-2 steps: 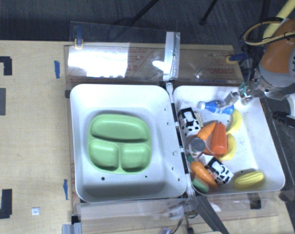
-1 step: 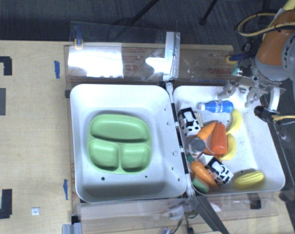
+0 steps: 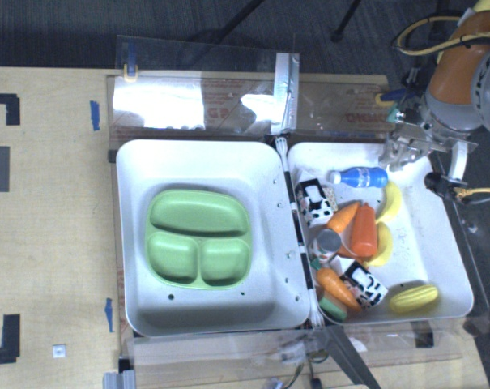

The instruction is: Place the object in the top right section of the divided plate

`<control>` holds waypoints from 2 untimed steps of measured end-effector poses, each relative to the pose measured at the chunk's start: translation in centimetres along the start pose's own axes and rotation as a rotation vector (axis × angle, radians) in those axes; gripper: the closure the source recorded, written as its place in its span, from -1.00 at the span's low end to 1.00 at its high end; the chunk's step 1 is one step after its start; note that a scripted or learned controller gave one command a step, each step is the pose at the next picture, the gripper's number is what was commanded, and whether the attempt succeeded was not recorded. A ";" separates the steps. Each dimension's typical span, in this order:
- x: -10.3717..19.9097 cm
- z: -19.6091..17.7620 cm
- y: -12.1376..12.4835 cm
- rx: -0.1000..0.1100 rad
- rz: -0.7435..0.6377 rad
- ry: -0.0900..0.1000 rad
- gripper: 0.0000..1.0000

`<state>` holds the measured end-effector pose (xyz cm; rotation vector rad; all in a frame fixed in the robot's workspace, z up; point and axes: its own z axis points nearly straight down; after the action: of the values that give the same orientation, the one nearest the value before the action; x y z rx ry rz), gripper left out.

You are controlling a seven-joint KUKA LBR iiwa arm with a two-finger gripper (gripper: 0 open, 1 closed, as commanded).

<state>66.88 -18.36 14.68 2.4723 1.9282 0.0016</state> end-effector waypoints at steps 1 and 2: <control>4.8 5.4 -7.4 0.006 0.231 0.003 1.00; 0.8 5.1 -2.8 0.032 0.071 0.000 1.00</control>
<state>64.44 -16.93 9.59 2.5593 1.8541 -0.0284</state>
